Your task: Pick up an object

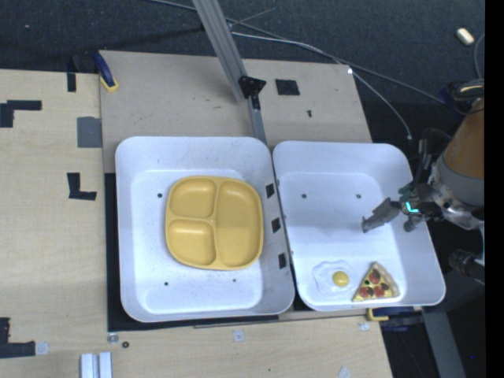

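Two bins; hand [391, 216] spread wide, holding nothing, above fried egg [334, 277], pizza slice [376, 283]; yellow tray [213, 222] left; no writing legible.

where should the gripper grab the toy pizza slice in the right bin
Grip the flat triangular toy pizza slice across its two straight sides near the middle, coming straight down from above. It lies flat near the front wall of the right white bin, with a toy fried egg close by, so a side approach looks blocked.

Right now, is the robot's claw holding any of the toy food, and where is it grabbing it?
Nothing is held. The gripper hangs over the right bin, with nothing between its fingers. The fried egg and pizza slice lie below it, untouched.
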Controlling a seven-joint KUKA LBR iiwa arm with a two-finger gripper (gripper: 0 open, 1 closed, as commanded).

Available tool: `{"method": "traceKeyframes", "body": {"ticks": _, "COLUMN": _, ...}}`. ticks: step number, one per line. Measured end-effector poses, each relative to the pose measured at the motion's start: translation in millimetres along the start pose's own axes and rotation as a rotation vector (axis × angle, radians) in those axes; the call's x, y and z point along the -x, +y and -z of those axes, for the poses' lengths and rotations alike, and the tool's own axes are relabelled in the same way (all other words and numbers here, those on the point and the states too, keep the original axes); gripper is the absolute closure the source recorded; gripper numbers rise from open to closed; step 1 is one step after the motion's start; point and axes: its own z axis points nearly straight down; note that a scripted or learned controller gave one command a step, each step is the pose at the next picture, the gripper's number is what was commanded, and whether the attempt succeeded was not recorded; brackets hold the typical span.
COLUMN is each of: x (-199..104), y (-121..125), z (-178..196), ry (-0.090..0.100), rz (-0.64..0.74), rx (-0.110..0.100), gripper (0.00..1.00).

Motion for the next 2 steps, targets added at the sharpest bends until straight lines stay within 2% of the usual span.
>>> {"method": "traceKeyframes", "body": {"ticks": 1, "x": 0, "y": 0, "z": 0, "ry": 0.000, "rz": 0.000, "rx": 0.001, "gripper": 0.00}}
{"method": "traceKeyframes", "body": {"ticks": 2, "x": -2, "y": -10, "z": -48, "ry": 0.001, "rz": -0.001, "rx": -0.004, "gripper": 0.00}}
